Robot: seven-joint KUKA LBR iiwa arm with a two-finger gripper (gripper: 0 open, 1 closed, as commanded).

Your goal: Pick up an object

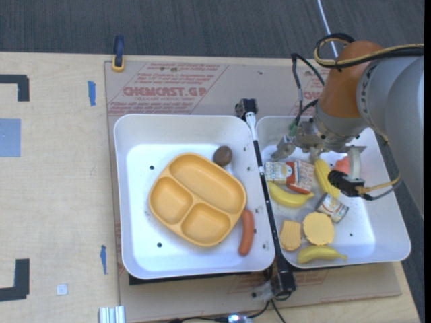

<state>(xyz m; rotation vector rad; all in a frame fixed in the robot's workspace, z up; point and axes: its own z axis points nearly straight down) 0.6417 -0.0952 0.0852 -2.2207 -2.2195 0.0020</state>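
- From my console, nothing was lifted yet: the carton [289, 172], bananas [291, 195] and round yellow pieces [318, 228] lay in the right bin [387, 237].
- The gripper [306, 143] hung low over the carton; I couldn't tell its grip state.
- The left bin [128, 180] held a yellow tray [196, 199] and sausage [246, 233].

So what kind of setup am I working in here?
Most likely a lab bench for robot picking trials: two white bins, the left bin and the right bin, sit on a cardboard sheet, with toy food like a banana and a yellow divided plate.
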